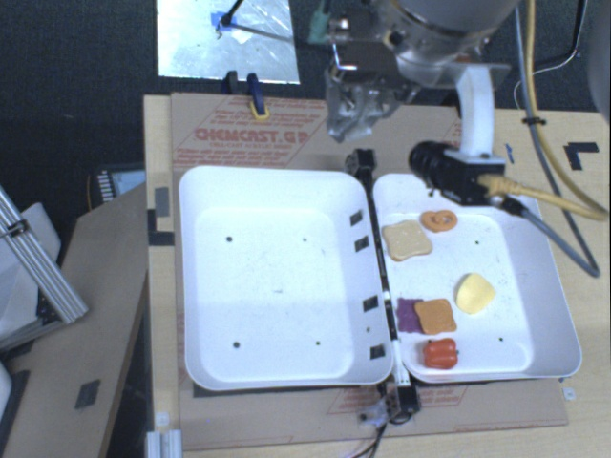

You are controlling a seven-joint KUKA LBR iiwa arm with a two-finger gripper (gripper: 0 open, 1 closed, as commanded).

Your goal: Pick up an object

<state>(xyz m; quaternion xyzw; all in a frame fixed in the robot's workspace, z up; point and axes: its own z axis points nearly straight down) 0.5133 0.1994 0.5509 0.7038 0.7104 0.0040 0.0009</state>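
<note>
Small objects lie in the right bin (544,284): a tan bread-shaped piece (408,241), an orange ring-like piece (439,220), a yellow lump (474,293), a purple piece (409,314) touching an orange square (435,316), and a red pepper-like piece (440,353). My gripper (358,113) hangs high above the back edge of the bins, near the divider, well apart from every object. Nothing shows between its fingers.
The left bin (277,275) sits beside the right one, with black clips along the shared divider (374,265). A black cylinder with yellow cable (458,175) juts over the right bin's back rim. A shiny metal sheet (226,27) lies beyond the bench.
</note>
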